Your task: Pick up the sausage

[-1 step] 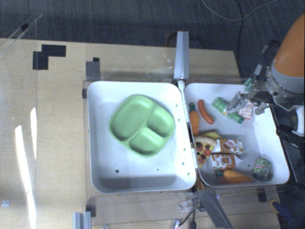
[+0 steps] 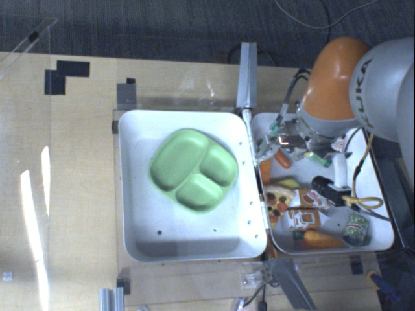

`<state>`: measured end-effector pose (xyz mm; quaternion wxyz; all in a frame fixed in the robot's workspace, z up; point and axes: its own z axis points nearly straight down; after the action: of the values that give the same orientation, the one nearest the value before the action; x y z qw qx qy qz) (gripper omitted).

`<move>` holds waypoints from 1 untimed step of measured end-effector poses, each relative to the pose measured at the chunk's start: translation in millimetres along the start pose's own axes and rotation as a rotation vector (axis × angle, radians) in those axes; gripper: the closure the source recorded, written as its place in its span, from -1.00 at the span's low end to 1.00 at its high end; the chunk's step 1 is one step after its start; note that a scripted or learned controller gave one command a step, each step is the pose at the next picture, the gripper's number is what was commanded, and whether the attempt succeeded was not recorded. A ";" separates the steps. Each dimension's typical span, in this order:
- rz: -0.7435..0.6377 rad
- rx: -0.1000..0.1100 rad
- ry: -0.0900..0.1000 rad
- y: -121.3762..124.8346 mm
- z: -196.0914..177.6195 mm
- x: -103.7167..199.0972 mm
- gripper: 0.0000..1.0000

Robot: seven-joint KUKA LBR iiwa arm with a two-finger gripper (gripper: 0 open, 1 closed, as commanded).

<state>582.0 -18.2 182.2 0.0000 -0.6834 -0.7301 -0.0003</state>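
Sausage (image 2: 283, 159): right bin (image 2: 382, 238), far corner. Gripper (image 2: 277, 142) directly above it; jaw state cannot be told. Descend straight, straddle it across its width, avoid neighbouring clutter.

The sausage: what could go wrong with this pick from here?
1. The sausage lies near the right bin's far left corner, so the gripper might hit the wall.
2. Other toys crowd the bin; a pizza slice and a carrot lie close, so a wrong item may be grabbed.
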 end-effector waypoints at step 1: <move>-0.135 -0.004 -0.001 6.7 -1.9 -61.9 -1.00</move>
<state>592.8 -79.5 184.0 -0.0018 -0.6325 -0.7746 -0.0015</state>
